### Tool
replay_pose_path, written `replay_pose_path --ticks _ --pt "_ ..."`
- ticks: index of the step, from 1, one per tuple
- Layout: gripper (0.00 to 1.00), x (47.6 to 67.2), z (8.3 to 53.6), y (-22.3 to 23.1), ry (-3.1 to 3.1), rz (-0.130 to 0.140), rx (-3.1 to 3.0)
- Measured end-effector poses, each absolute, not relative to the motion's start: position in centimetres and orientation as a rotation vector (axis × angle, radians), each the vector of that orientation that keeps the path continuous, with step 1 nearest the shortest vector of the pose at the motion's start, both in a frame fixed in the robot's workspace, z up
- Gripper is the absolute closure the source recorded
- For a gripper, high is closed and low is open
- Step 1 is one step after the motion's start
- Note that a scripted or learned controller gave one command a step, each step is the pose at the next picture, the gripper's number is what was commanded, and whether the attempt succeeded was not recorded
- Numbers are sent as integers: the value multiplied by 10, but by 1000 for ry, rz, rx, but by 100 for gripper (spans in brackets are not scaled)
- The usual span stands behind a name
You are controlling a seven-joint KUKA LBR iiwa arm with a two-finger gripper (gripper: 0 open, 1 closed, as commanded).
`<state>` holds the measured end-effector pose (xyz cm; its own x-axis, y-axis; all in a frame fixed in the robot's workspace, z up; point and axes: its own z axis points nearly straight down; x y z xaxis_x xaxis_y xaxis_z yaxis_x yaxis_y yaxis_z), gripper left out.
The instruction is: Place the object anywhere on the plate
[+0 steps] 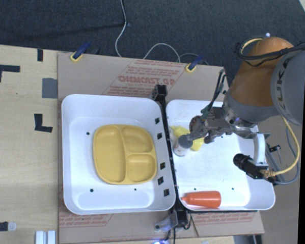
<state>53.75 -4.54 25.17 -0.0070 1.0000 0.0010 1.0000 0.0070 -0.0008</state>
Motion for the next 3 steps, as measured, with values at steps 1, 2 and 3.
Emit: replay_pose_path --ticks 1,2,3 --pt "100 561 247 7 -2227 0 -2213" --pt "100 567 240 69 -2228 2 -2211" --pt "100 582 244 123 -2229 -1 -2212"
